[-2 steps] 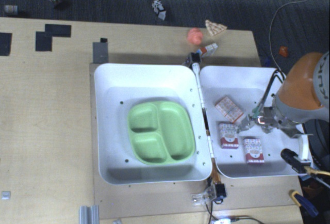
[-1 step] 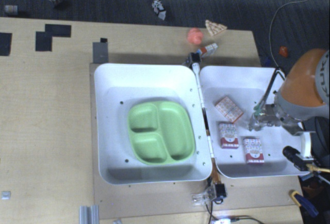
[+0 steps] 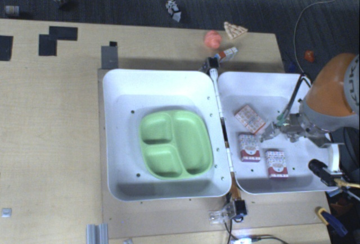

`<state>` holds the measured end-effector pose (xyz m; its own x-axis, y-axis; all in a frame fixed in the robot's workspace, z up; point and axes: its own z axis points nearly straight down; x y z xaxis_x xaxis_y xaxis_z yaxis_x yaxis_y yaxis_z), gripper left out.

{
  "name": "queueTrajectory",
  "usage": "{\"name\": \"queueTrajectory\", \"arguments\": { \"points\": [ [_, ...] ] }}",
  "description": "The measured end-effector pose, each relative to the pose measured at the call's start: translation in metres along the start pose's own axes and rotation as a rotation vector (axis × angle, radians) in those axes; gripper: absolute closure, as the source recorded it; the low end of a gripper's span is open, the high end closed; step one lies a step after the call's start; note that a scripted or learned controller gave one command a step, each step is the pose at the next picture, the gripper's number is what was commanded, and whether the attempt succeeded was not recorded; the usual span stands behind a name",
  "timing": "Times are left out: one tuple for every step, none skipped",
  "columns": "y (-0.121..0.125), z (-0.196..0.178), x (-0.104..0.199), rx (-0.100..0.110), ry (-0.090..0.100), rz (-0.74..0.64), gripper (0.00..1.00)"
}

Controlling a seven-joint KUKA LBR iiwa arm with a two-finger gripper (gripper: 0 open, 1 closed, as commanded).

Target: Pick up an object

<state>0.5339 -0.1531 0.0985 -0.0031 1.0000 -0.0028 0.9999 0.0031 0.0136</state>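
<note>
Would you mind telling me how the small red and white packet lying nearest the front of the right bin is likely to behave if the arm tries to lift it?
The packet lies flat on the right bin floor, so it probably won't roll or tip. It looks thin and small, so likely light; a push might slide it across the smooth white surface. A similar packet sits close beside it and may get nudged. Lying so flat, its edges may be hard to catch.

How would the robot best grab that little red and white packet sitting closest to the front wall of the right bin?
The packet seems to lie flat, apart from its neighbour. Probably best to come straight down from above and pinch across its two long edges, its narrower span, where bare bin floor leaves the fingers room.
</note>
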Motion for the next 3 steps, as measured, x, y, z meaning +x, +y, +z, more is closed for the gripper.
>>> {"name": "queueTrajectory", "arguments": {
  "points": [
    [-0.035,0.009,0.045,-0.011,-0.014,0.009,0.00],
    [-0.033,-0.002,0.048,-0.013,-0.007,0.004,1.00],
    [-0.033,-0.002,0.048,-0.012,-0.007,0.004,0.00]
  ]
}}
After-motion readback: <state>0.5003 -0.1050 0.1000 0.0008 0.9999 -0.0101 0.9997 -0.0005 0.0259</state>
